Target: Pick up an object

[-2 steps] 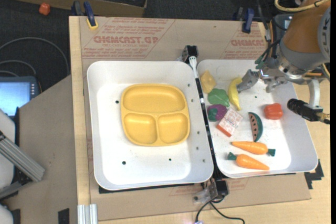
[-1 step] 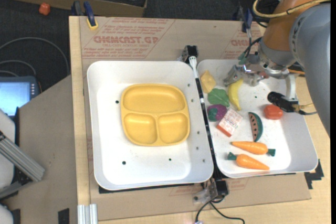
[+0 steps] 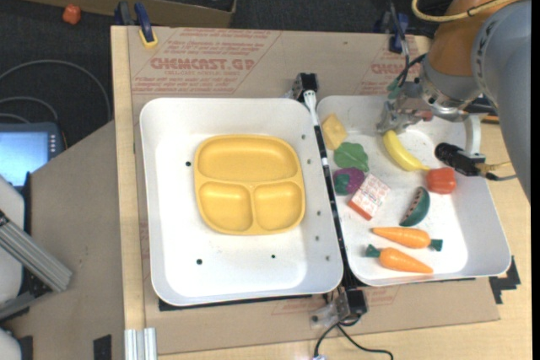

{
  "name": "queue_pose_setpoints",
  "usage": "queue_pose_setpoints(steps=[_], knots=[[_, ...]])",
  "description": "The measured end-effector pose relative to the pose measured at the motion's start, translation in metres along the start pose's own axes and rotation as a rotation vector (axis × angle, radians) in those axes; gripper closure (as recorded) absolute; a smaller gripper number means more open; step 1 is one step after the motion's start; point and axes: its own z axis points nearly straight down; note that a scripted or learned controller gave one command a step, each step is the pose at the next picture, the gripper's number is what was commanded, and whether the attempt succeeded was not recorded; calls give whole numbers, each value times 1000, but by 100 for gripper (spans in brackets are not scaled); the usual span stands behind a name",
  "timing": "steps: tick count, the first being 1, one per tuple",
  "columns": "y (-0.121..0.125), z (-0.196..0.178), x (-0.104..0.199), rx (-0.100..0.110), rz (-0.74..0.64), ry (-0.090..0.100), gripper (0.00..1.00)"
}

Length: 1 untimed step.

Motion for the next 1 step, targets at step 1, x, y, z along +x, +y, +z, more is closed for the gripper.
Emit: queue_pose_setpoints(steps=[1], knots=[[-59,-94,73,7,-3,7,100]])
